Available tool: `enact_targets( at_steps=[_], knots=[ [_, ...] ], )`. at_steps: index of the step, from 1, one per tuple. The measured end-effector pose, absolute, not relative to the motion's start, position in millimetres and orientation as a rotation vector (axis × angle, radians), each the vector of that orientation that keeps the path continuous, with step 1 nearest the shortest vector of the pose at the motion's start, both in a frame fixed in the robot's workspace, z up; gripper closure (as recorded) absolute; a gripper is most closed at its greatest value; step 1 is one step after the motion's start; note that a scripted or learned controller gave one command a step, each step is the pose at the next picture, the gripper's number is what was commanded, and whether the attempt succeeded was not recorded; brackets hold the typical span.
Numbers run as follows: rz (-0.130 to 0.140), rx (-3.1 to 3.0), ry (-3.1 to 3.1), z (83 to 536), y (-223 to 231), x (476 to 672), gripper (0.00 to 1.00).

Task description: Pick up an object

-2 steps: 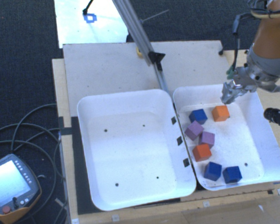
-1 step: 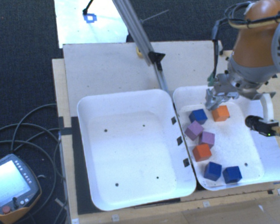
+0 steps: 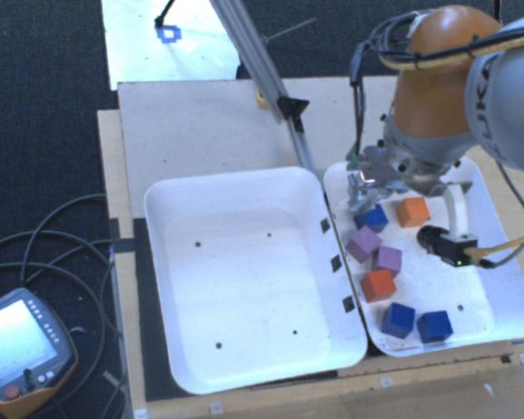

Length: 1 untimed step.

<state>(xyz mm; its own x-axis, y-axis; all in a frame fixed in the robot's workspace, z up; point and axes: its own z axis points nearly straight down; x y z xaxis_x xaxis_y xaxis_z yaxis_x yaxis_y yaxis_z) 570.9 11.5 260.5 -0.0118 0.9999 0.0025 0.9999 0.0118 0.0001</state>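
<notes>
Several small blocks lie in the right bin (image 3: pixel 507 306): a blue block (image 3: pixel 370 217) and an orange block (image 3: pixel 413 211) at the back, two purple blocks (image 3: pixel 363 243) (image 3: pixel 388 259) and a red-orange block (image 3: pixel 378 284) along the left side, and two more blue blocks (image 3: pixel 398 319) (image 3: pixel 434 326) at the front. My gripper (image 3: pixel 362 189) hangs at the bin's back left, just above and behind the nearest blue block. The wrist and the orange band (image 3: pixel 443 42) hide the bin's back wall. I see nothing held in the gripper.
The left bin (image 3: pixel 170 258) stands beside the right one, their rims meeting in the middle. A black cable fitting (image 3: pixel 447 244) and a white bracket (image 3: pixel 456 210) hang over the right bin. A slanted metal pole (image 3: pixel 253 54) stands behind. A teach pendant (image 3: pixel 14 349) and cables lie far left.
</notes>
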Motion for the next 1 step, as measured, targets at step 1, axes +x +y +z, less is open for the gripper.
enact_targets(
  at_steps=[1],
  knots=[
    [-0.005,-2.208,-2.235,256.6,70.9,580.7,1.0]
  ],
)
